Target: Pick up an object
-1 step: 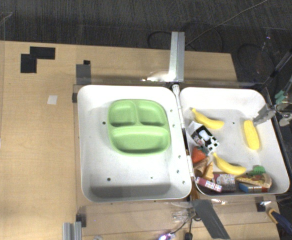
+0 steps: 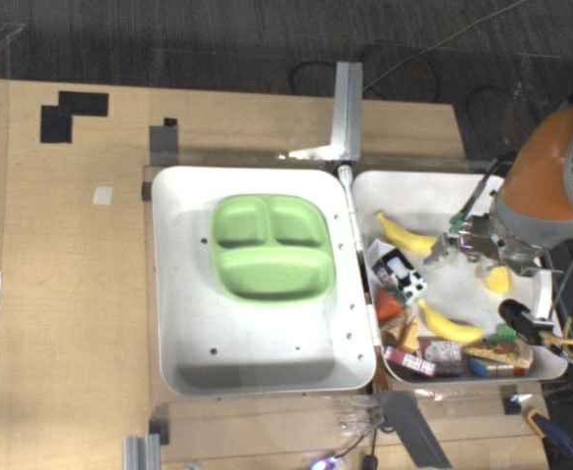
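Packets and a banana [image 2: 450, 325] crowd the right bin's [image 2: 418, 196] near edge, all unlifted. Above them hovers the hand [image 2: 474, 237], its grip impossible to judge, so the pick looks not yet made.

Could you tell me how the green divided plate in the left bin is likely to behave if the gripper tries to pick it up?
The green divided plate looks like rigid moulded plastic, so probably stiff and light. It appears to lie upside down and low in the left bin, so its smooth rounded edge may slide on the floor rather than lift.

We cannot make out the end effector [image 2: 474, 239] fingers under the wrist, and the arm [image 2: 560, 169] is cut off at the right edge.
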